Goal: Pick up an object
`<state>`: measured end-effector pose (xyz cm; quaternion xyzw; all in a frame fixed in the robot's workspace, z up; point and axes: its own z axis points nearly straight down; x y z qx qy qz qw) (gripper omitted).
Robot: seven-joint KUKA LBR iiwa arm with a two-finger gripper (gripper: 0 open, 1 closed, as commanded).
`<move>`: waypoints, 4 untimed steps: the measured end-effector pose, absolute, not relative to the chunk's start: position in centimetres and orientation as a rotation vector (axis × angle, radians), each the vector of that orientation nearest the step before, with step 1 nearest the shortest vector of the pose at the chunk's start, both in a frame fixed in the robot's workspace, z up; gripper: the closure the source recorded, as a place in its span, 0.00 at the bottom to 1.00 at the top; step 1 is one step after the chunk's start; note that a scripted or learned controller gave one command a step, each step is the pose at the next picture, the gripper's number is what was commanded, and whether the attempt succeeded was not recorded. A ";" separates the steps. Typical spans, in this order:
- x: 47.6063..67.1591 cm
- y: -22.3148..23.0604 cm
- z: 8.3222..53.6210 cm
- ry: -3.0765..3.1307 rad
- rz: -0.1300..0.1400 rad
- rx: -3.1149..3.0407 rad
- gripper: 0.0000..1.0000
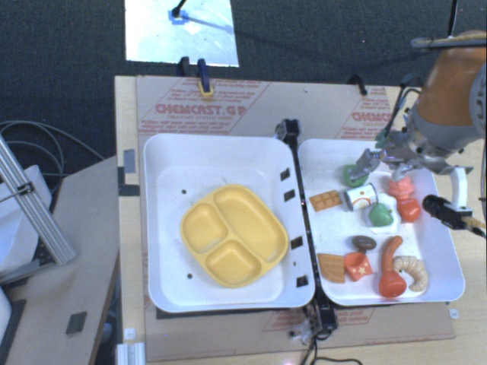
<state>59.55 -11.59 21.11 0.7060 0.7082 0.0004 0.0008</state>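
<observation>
I see toys scattered in the right bin (441, 258): green piece (354, 176), small can (361, 197), waffle (326, 200), red sausage (391, 265), shrimp (412, 271), brown nut (364, 242).

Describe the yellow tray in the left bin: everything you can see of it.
The yellow tray is a rounded, glossy, plastic-looking dish with three compartments: a long curved one along its upper right side and two smaller ones at the left and bottom, split by raised ridges. It lies flat, open side up, turned diagonally in the middle of the left bin, resting on the bin's white floor. Nothing lies in its compartments, and the gripper is over the other bin, apart from it.
</observation>
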 end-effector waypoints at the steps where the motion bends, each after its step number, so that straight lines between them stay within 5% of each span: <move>1: 57.9 -17.1 9.6 2.229 0.012 2.211 0.00; 2: 48.4 -18.1 8.4 2.222 0.000 2.225 0.00; 3: 54.9 -17.5 8.5 2.225 0.006 2.208 0.00; 4: 66.0 -17.8 8.1 2.286 -0.062 2.239 0.00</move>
